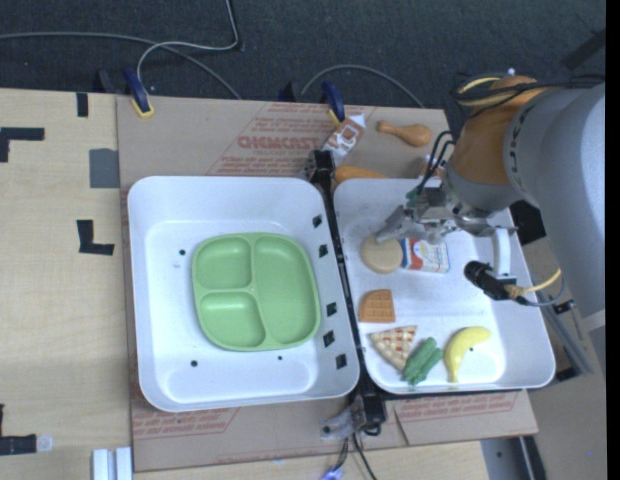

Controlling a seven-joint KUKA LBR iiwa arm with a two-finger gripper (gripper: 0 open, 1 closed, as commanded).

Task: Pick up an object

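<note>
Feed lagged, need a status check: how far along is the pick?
Done: the gripper is low in the right bin, over the round cookie and the small carton. In hand: nothing visibly lifted. Left: grasp and raise one; the banana and waffle lie untouched.

You've got dark grey carpet [110, 8] across the top, with thin grey cables [225, 13] looping over it. The desk [40, 298] is light wood with black tape marks [90, 238] on its left side. A brown cardboard sheet [220, 138] with red print lies on the desk, held by blue clamps [140, 96] at its far edge. Lighting is even, no hard shadows.
</note>
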